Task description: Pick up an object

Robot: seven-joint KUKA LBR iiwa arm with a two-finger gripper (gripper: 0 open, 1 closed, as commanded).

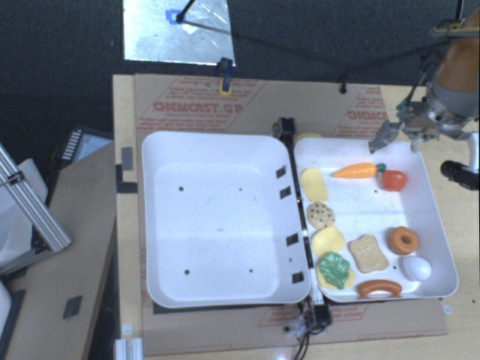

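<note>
Nine toy foods are lying in the right bin [431,193], any of them open to picking. A carrot [354,172] is lying near the bin's twelve o'clock edge, with a tomato [393,179] just beside it at three o'clock. Down the nine o'clock wall a pale yellow piece [313,184], a chip cookie [320,215], a second yellow piece [328,241] and a green leafy vegetable [334,269] are sitting in a line. A bread slice [367,253], a donut [403,240], a white egg [415,268] and a sausage [379,288] are crowding toward five o'clock.

The gripper [386,136] is hanging over the bin's twelve o'clock rim, at one o'clock from the carrot and apart from it, holding nothing; whether its fingers are spread or closed I cannot tell. The grey arm [450,96] is reaching in from three o'clock. The left bin [217,145] is sitting at nine o'clock, touching the right one.
</note>
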